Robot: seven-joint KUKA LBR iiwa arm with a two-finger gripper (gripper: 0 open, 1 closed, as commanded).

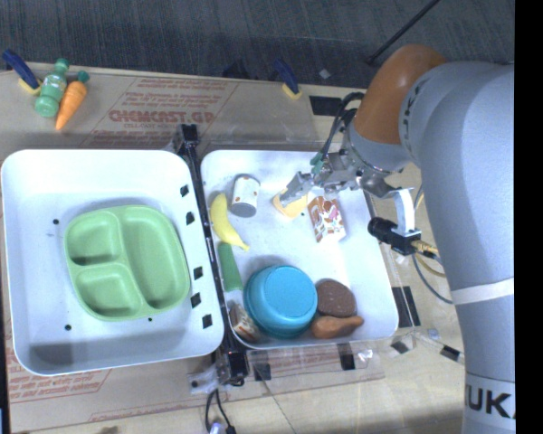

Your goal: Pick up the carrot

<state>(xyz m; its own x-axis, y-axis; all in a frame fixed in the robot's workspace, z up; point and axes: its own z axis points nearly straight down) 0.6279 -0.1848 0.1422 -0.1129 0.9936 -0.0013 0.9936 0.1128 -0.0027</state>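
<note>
Fingers (pixel 294 186) can't be read from this slant, so you can't tell how wide they stand; nothing visibly sits between them. Gripper (pixel 300 191) is low in the right bin (pixel 360 262), at a yellow wedge (pixel 290 207), touching or just above it, can't say which. Near edge of that bin: blue bowl (pixel 281 300), a dark brown lump (pixel 334 297) touching it, and an orange-brown piece (pixel 337 325) just below the lump. That piece is not the carrot as far as you can judge. Further in: green cucumber (pixel 229 266) along the left wall, banana (pixel 223 222) above it, a small can (pixel 244 194) on its side, and a red-and-white packet (pixel 327 218) just right of the wedge. Left bin (pixel 32 242) holds a green divided plate (pixel 127 262). Far side, outside both bins: the carrot (pixel 71 105) lies on the cardboard sheet (pixel 163 116) at the far left corner, touching a green bottle (pixel 49 93). It's well apart from the gripper, with the whole left bin between. Progress: nothing done. The carrot is not lifted, and the gripper is at the wrong item. Left to do, by your judgement: rise out of the right bin, cross to the far left corner, come down on the carrot without taking the bottle, close and lift. Reach that far looks doubtful.
</note>
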